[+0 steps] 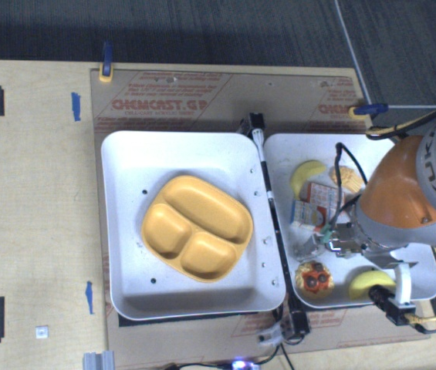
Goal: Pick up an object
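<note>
**A:** Gripper (327,240) is down in the right bin (426,287), low among the pile. Can't tell how the jaws stand: wrist and orange band cover them, and nothing reads as held.

**B:** What's around it?

**A:** Carton with red print (319,201) at its 11 o'clock, touching or near it (hard to say). Yellow round fruit (308,173) and a brownish one (346,178) at 12. Orange-red patterned ball (315,278) at 6, yellow piece (370,282) at 4.

**B:** Risks?

**A:** My guess: crowding. A finger lands on the carton edge and shoves it instead of straddling it, or a round item rolls out of a closing pinch. Ball sits close to the 6 o'clock wall, so a sideways nudge pins it there.

**B:** Room to move?

**A:** Tight. Divider between the bins runs just at 9 o'clock. Straight up is the clean exit. Left bin (125,160) has bare floor around the yellow sectioned tray (196,227).
</note>
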You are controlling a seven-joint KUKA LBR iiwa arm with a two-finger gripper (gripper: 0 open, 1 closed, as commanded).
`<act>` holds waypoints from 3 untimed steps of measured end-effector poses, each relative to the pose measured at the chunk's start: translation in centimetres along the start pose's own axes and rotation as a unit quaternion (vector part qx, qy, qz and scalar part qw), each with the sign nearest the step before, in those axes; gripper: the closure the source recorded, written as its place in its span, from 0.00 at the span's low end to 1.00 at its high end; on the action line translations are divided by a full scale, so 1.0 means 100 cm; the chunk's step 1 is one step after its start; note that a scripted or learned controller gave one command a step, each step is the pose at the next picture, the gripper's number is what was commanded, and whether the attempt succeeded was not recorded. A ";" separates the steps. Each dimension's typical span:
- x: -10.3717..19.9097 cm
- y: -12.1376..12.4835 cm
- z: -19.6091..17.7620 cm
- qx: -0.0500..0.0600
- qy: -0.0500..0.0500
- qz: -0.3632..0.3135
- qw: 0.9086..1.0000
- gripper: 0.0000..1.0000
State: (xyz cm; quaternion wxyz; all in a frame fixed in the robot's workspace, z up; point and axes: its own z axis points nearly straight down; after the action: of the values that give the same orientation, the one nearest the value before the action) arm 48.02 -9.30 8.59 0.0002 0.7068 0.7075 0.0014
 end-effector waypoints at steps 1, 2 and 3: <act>0.000 0.000 0.000 0.000 0.000 0.000 1.000 0.00; -0.003 0.000 0.000 0.000 0.000 0.000 1.000 0.00; 0.000 0.000 0.000 -0.001 -0.002 0.001 1.000 0.00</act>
State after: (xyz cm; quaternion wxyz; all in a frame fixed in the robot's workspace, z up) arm 48.04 -9.32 8.60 0.0020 0.7073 0.7069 0.0007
